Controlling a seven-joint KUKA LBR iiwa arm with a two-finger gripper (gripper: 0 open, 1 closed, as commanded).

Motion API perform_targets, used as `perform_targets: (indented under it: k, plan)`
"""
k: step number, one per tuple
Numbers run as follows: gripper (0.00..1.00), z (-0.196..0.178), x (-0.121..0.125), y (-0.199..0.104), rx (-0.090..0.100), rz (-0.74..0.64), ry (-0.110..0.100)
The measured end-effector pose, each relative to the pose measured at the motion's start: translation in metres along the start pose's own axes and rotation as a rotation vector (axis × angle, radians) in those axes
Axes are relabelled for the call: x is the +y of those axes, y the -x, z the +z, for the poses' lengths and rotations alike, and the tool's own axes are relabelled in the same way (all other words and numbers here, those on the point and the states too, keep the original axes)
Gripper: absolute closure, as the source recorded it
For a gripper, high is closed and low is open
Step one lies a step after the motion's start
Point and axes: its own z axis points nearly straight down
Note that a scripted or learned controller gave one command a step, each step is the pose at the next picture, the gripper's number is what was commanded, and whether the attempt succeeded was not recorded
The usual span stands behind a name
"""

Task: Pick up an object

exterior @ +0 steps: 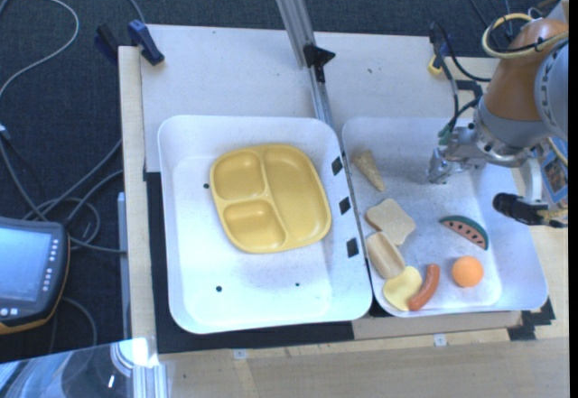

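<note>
My gripper [440, 172] hangs low over the far middle of the right bin [406, 136], with bare bin floor under it and nothing seen between its fingers. In that bin lie a tan cone-shaped piece [368, 170], a slice of toast [390, 220], a bread roll [385, 254], a yellow banana piece [402, 288], a red sausage [424, 286], an orange ball [467, 271] and a watermelon slice [464, 231]. The cone lies to the gripper's left; the watermelon slice lies nearer the front, to its right.
The left bin [185, 243] holds a yellow divided plate [268, 198]. A metal pole [293, 4] rises from the bench's far side between the bins. Cables and a small screen [27, 265] lie on the floor at left.
</note>
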Motion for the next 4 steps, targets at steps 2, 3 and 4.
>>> perform_targets:
  k: [2,3,4]
  plan:
    - [1.00,-0.127,0.004,-0.001,-0.004,0.000,0.010]
    - [1.00,-0.170,0.006,-0.001,-0.003,-0.001,0.007]
    - [1.00,-0.156,-0.007,-0.058,0.002,-0.005,-0.003]
